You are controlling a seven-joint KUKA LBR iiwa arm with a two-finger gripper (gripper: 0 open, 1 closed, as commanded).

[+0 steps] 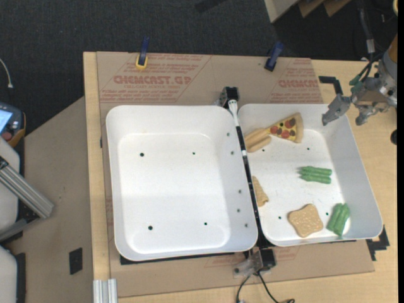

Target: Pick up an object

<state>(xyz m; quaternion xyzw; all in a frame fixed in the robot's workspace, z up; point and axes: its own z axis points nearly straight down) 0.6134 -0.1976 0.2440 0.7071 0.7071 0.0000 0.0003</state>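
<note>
Toy food lies scattered in the right bin [353, 169]: a pizza slice [287, 129] at the far side, a bread stick [257, 139] just left of it, green beans [315, 174] mid-bin, a toast slice [306, 220] and a green pod [339, 219] near the front. Above the bin's far right corner hangs the gripper [348, 109], fingers spread apart and holding nothing.

We see two white bins on the table [95, 169]. The left bin [170, 182] sits beside the right bin [353, 169]. In the right bin lie a pizza slice [278, 131], some green beans [315, 174], a slice of toast [305, 220], a green pod [339, 218] just beside the toast, and a tan cracker [259, 192] by the middle wall. The tool [350, 112] hangs open over the right bin's far corner, holding nothing.
</note>
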